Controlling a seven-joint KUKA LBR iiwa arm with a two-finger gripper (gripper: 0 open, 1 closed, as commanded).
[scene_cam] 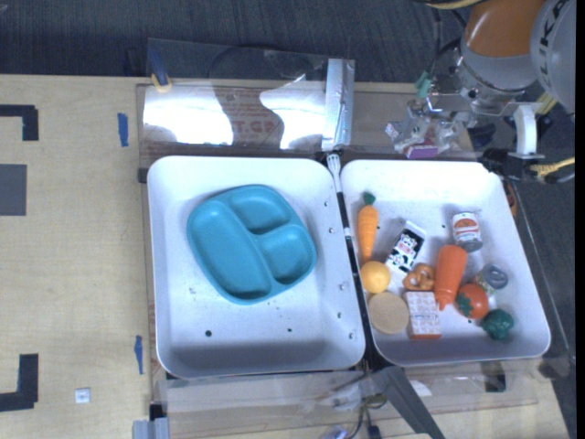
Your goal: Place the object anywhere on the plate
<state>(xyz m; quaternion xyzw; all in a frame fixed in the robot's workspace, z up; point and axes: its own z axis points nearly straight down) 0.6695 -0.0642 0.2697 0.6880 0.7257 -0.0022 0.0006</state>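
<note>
A blue plate (251, 240) with three compartments lies in the left white bin (174, 337), and nothing rests on it. The right white bin (526, 337) holds several toy foods, among them a small carrot (366, 231), a larger carrot (449, 275), a lemon (375, 276), a black-and-white carton (405, 248) and a can (466, 230). My gripper (425, 135) hangs over the far edge of the right bin, above and behind the foods. A small purplish bit (422, 152) shows just under it; I cannot tell what it is.
Also in the right bin are a pretzel (420, 277), a round tan disc (388, 313), a wafer (422, 316), a tomato (473, 302) and a green piece (499, 323). A shiny clear panel (247, 108) stands behind the left bin. A raised rim (345, 245) divides the bins.
</note>
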